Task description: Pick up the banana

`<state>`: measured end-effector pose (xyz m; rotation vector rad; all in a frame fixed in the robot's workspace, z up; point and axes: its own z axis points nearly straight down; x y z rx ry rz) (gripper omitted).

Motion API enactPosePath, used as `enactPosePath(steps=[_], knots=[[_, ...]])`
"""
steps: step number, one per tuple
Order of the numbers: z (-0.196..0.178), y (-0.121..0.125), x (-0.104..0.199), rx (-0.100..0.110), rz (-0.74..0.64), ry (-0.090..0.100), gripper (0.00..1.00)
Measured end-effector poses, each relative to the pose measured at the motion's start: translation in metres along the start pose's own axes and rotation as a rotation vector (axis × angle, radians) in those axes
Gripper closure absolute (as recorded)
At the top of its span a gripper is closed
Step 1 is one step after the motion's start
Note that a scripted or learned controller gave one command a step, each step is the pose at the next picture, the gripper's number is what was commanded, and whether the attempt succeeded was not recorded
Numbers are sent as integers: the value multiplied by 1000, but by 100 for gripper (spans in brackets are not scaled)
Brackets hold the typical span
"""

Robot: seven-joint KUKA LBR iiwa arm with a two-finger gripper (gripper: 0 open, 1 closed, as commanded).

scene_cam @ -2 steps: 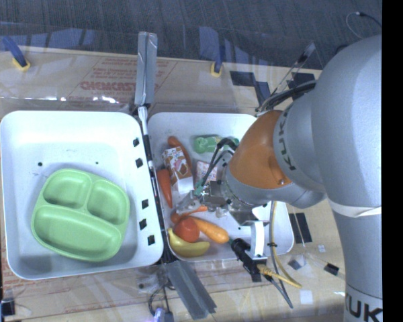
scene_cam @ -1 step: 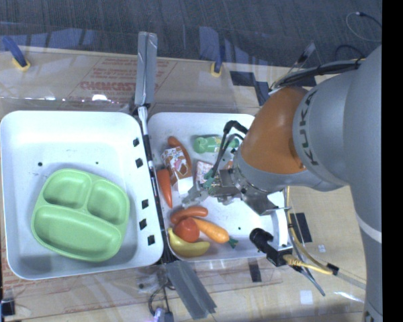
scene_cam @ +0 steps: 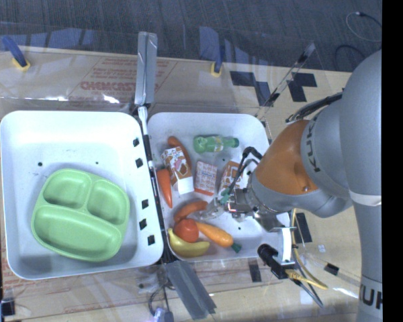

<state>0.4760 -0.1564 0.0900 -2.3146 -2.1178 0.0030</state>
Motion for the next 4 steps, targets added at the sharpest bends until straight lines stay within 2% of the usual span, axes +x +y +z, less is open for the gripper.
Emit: enactPosePath(steps=[1,2,3,4], knots=[[0,45,68,0,147,-1,0],[0,-5,61,-2,20,1,0],[0,-5,58,1,-442,1,0],[0,-2,26,-2,-894,-2,0]])
